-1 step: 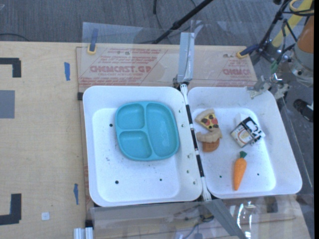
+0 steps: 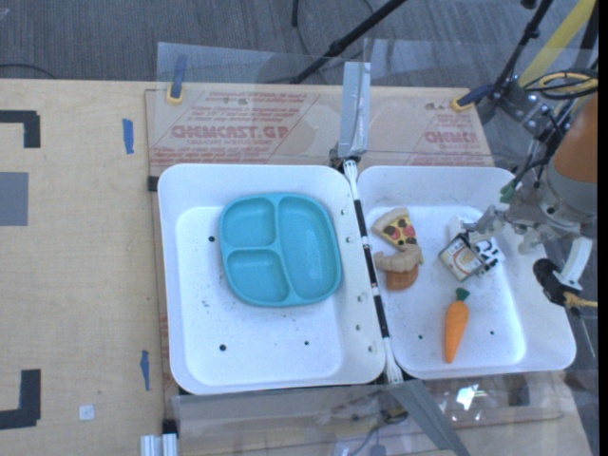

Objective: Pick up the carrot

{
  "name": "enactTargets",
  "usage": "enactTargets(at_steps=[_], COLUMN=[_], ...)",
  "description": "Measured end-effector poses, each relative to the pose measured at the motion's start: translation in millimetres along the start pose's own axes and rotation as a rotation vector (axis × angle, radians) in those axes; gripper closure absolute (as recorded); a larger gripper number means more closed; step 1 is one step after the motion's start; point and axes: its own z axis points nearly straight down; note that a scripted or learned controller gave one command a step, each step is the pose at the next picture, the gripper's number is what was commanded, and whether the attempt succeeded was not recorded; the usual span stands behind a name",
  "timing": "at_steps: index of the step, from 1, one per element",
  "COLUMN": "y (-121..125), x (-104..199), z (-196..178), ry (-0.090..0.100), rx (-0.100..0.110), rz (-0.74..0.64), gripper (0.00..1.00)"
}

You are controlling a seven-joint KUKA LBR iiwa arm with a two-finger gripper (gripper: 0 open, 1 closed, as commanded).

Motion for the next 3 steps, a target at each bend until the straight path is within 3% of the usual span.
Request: enactTargets(at_steps=[1,2,3], y=[-50,-106,-105], x=[-10,26,22], z=[48,48,37], ry=[0.000,-0.002,-0.006], rx=[-0.008,-0.010,-0.017], rz=[-0.289,-0.284,-0.276], gripper=[0.00,0.00,1.00])
